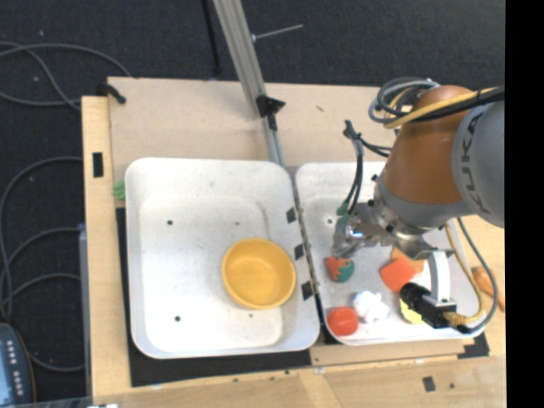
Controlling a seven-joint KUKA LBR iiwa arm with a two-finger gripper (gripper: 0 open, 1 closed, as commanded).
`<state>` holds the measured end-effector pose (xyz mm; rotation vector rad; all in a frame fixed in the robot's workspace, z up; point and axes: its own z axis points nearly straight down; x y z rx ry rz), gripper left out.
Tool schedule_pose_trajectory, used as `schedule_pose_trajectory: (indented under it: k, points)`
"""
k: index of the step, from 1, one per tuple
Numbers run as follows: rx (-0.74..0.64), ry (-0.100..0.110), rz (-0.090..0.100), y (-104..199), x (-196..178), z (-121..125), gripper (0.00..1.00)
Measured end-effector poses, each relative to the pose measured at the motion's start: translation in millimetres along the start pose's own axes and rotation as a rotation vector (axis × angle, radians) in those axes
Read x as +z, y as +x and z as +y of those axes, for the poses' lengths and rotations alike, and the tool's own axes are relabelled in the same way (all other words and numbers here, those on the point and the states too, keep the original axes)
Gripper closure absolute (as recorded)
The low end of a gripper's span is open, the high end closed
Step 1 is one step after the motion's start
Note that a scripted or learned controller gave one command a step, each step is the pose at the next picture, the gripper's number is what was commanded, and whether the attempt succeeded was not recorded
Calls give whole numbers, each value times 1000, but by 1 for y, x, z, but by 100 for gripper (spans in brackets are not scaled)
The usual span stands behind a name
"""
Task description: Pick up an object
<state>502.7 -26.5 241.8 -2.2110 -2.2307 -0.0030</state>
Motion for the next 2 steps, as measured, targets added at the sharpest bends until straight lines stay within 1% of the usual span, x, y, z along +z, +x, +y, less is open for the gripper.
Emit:
schedule_pose_trajectory:
  k: [1, 2]
  points:
    - [2, 2, -1, 53, 10, 7, 100]
    - [0, 0, 0, 111, 1, 4, 100]
